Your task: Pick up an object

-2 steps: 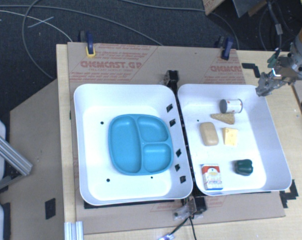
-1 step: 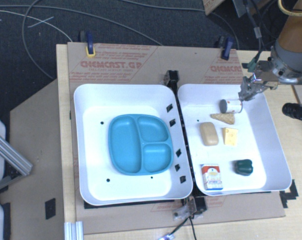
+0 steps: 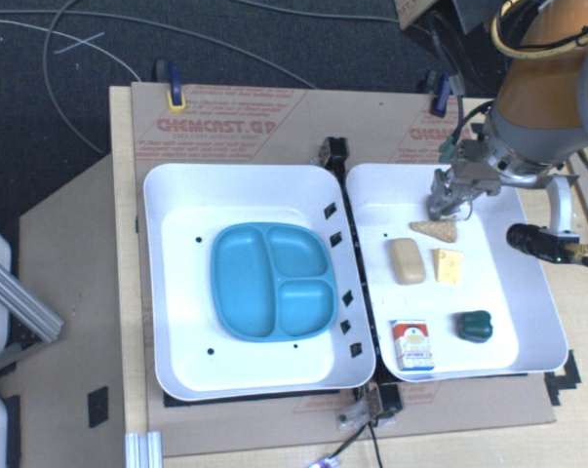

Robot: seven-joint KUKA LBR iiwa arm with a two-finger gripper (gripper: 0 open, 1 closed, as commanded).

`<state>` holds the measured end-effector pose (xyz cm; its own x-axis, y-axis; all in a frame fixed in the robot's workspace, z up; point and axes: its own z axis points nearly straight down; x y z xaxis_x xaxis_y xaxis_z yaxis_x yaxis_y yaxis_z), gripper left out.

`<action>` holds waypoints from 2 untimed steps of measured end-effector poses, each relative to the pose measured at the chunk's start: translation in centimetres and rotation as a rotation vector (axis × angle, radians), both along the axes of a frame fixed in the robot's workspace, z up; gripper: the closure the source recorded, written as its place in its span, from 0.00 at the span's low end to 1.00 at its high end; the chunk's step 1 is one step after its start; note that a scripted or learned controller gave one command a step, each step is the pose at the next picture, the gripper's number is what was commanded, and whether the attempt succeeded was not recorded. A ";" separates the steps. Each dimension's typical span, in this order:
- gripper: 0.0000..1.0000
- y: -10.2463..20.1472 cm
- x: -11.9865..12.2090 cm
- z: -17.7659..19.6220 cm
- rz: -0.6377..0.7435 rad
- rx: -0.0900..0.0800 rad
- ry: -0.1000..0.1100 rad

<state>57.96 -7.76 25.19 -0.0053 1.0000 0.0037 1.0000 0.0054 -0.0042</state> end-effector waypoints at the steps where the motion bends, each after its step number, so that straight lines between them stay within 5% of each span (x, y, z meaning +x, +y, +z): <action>1: 1.00 5.4 -1.7 0.4 0.001 0.000 -0.001; 2: 1.00 10.3 -3.7 -1.6 0.000 -0.001 0.001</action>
